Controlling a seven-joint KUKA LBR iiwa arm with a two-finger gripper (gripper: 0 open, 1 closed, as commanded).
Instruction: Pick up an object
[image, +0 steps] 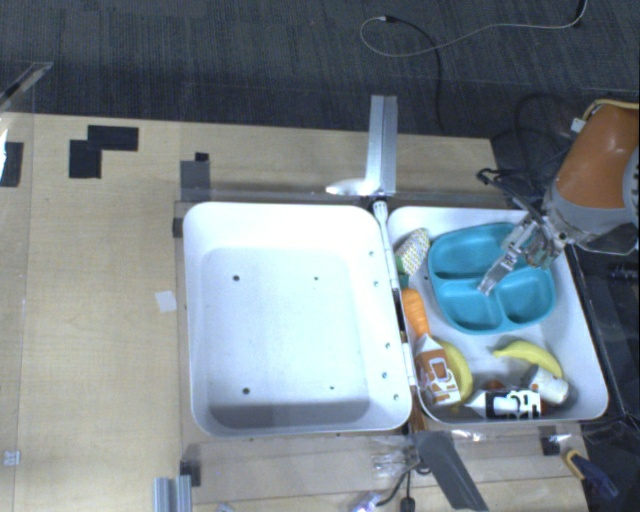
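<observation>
Objects for picking all lie in the right bin, and we see none of them between the gripper's fingers. We find the gripper low over a blue divided dish at the far end of that bin, its tips down at the ridge between the dish's two compartments. The two fingers look spread a little apart, with nothing pinched between them, though they are small and somewhat blurred, so we cannot say whether they touch the dish. The arm comes in from the right, its orange band sitting above the grey wrist.

Beside the dish, against the wall shared with the other bin, we see a green and white packet and, just nearer to us, an orange tube-shaped item. Nearer still lies an orange and white carton with a yellow banana curved against it. A second banana lies just in front of the dish, close to a small white item. A dark bottle with a white label lies on its side along the near wall.

We see the left bin beside it with its white floor bare, the two bins meeting along a metal rail.
</observation>
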